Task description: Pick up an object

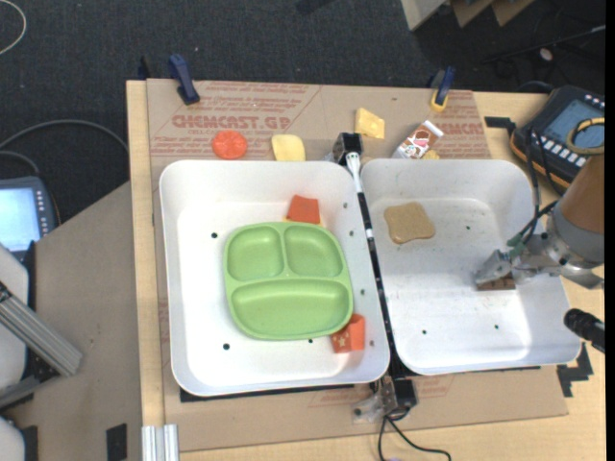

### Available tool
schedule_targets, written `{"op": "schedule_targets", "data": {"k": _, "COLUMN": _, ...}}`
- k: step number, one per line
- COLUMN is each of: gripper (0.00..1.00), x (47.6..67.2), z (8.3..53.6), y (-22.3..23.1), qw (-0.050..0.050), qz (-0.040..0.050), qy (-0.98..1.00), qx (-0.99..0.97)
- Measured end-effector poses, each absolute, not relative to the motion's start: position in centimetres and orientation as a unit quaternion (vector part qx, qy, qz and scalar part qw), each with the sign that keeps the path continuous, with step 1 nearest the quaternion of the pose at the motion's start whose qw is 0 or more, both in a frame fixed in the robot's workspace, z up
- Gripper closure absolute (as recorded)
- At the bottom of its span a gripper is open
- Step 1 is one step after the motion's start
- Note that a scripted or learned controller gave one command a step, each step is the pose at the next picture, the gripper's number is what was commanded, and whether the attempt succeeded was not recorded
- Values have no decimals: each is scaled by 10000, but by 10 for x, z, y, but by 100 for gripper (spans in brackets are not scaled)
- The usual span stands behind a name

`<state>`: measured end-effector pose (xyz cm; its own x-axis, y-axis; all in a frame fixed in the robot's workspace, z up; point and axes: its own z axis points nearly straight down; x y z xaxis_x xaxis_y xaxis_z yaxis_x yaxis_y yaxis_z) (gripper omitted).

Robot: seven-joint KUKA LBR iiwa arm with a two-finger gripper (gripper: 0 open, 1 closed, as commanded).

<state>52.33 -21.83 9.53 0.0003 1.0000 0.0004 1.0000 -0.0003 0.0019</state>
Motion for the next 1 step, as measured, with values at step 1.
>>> {"op": "schedule_targets", "data": {"k": 1, "gripper": 100, "x": 575, "z": 158, "y": -140, "qw": 33, "qz": 35, "qy": 7106, "qx": 7036}}
